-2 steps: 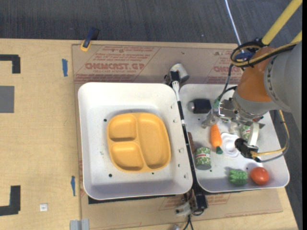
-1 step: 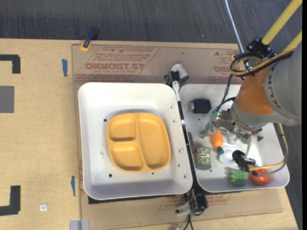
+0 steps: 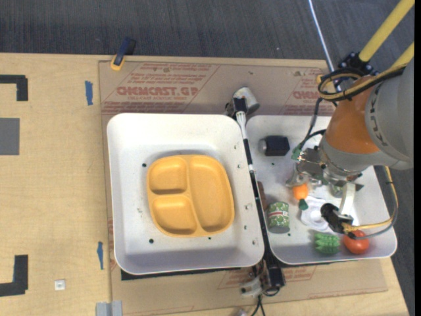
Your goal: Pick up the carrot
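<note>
Your grey arm with its orange band [image 3: 355, 127] hangs over the right-hand white bin [image 3: 381, 242]; I cannot tell the gripper's [image 3: 314, 176] state. The small orange carrot [image 3: 300, 191] lies just below, crowded by a green can [image 3: 278, 216], so you risk a snag.

My arm [image 3: 388, 120] was grey with an orange band. Both bins [image 3: 125, 176] were white. The divided plate [image 3: 191, 194] was yellow, the carrot [image 3: 300, 191] orange, the can [image 3: 278, 216] green-labelled, the tomato [image 3: 356, 243] red, the box [image 3: 275, 145] black.
</note>
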